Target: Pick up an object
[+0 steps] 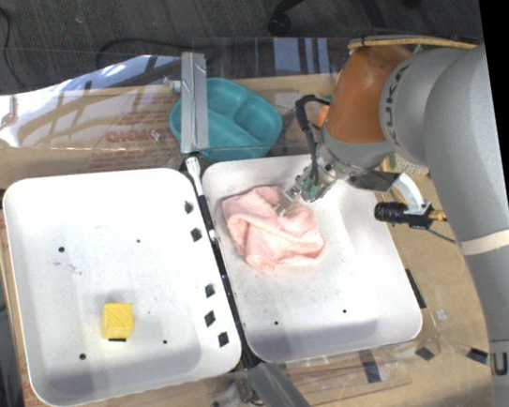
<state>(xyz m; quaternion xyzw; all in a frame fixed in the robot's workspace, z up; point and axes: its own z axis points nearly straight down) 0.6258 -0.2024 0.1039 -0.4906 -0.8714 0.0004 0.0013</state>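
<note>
End effector (pixel 298 189) sits on upper right edge of cloth (pixel 271 226) in right bin (pixel 384 306); open/closed state: cannot tell. Cloth lies flat, not lifted. Pick pending.

The desk (pixel 441 312) is a pale wooden board showing around the bins. Two white bins lie on it side by side: the left bin (pixel 37 207) toward 9 o'clock, the right bin (pixel 383 302) toward 3 o'clock, their inner edges touching. A teal tray (pixel 228 121) sits at 12 o'clock, beside a clear plastic sheet (pixel 79 105) at 11 o'clock.
</note>
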